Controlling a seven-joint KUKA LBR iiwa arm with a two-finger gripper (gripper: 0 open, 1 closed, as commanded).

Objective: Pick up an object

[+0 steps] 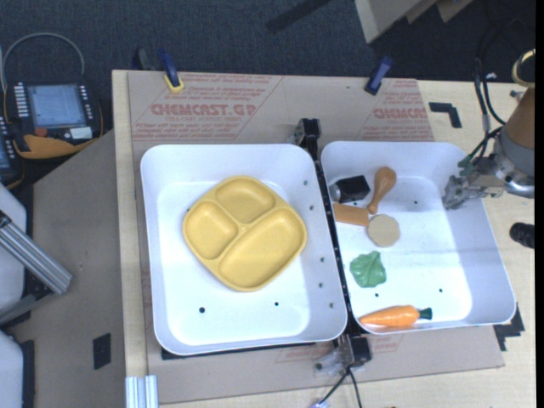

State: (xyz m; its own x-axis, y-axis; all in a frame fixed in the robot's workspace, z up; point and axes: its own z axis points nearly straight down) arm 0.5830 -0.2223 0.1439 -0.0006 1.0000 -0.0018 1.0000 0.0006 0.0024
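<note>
White plastic walls of the right bin [493, 253] hem in the gripper [460, 190], which hangs at the far right rim; whether it is released or clenched I cannot tell. Nearest pickable thing is the wooden spoon [377, 195], lying well off toward the divider, long axis slanted. Bare floor lies between them. A carrot [393, 316] hugs the near wall, awkward to reach.

Robotics lab: teach pendant [53, 113], clamped bench [255, 100].
</note>
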